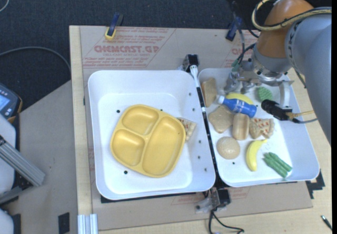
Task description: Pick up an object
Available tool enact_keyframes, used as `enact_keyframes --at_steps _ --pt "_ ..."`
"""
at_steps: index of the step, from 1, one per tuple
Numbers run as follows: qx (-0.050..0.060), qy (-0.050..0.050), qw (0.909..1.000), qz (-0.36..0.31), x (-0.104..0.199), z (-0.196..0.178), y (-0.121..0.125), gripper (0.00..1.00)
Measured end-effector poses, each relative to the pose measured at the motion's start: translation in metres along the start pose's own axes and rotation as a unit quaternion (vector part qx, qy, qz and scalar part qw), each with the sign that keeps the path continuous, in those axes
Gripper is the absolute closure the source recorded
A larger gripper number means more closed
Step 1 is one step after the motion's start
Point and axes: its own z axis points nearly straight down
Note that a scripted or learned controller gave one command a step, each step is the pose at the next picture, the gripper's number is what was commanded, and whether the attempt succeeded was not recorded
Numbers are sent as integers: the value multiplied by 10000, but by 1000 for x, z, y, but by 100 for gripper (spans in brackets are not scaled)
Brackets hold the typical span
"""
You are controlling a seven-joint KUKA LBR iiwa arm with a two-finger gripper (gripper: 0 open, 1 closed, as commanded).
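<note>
Claw (243, 81) over the right bin's (305, 149) far end, bottle (239, 104) just below it, divided plate (147, 140) in the left bin (100, 122), well left of it.

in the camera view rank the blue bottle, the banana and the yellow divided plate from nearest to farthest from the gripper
Measured from the gripper at the top of the right bin:
1. blue bottle, just below it, upper part of the right bin.
2. banana, lower in the right bin, near its front.
3. yellow divided plate, across in the left bin.
</note>
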Motion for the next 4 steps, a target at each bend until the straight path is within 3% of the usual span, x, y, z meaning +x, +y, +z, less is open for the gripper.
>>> enact_keyframes --at_steps 2,3,4 --pt "6 -3 10000 1 -6 -99 -3 100" --pt "5 -1 10000 0 -6 -130 -1 100" --pt "54 14 10000 -9 36 -137 -31 100"
